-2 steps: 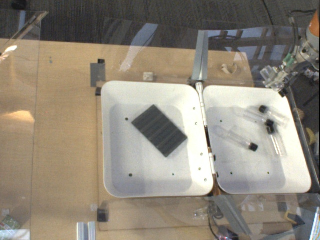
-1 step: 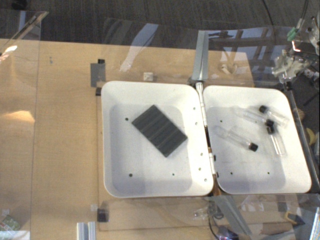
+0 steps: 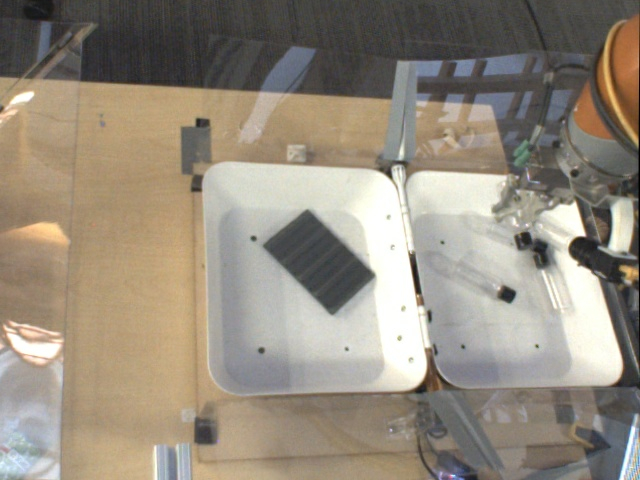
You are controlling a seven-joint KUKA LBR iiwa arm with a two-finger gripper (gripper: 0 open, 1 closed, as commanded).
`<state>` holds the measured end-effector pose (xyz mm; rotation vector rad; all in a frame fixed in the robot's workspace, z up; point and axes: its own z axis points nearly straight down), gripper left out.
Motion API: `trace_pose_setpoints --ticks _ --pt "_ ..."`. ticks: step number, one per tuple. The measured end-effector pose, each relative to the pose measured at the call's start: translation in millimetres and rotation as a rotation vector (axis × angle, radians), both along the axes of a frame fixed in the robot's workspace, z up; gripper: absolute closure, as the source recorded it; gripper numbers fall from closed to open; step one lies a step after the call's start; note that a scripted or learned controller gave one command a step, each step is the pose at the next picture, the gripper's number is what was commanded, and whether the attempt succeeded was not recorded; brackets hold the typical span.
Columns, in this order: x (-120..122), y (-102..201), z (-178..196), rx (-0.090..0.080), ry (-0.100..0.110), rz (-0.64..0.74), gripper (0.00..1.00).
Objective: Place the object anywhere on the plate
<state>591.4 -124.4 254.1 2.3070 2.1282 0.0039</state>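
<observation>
On the bench point(image 3: 120, 268) sit 2 shallow white bins, side by side and touching. The right bin point(image 3: 600, 363) is the one to look from.

Just left of the right bin is the left bin point(image 3: 225, 353). A dark grey plate point(image 3: 318, 261) with ridges on top lies flat near the middle of the left bin's floor. It is turned so that one corner points at the right bin. Nothing lies on the plate.

Inside the right bin, near the middle of its floor, lies a clear tube point(image 3: 468, 269). It lies on its side at a slant. Its black cap point(image 3: 507, 293) is at the end nearer the right bin's front edge. The tube touches no wall of the right bin.

A second clear tube point(image 3: 553, 290) lies closer to the right bin's right wall.

The grey arm point(image 3: 600, 153) with its orange band comes in over the right bin's far right corner. The gripper point(image 3: 530, 223) hangs over the back part of the right bin, with shiny metal bits and small black bits on it. It is near the clear tube but apart from it. I cannot tell if the jaws are apart or together, and I see nothing between them.

A black stick-like part point(image 3: 592, 255) pokes in over the right bin's right wall. I cannot tell what it is.
</observation>
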Motion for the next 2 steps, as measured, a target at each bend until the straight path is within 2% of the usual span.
trace_pose_setpoints --ticks 1,2 --pt "54 -13 4 0.000 0.000 0.024 1.00" --pt "78 -15 -75 0.000 0.002 0.125 1.00"
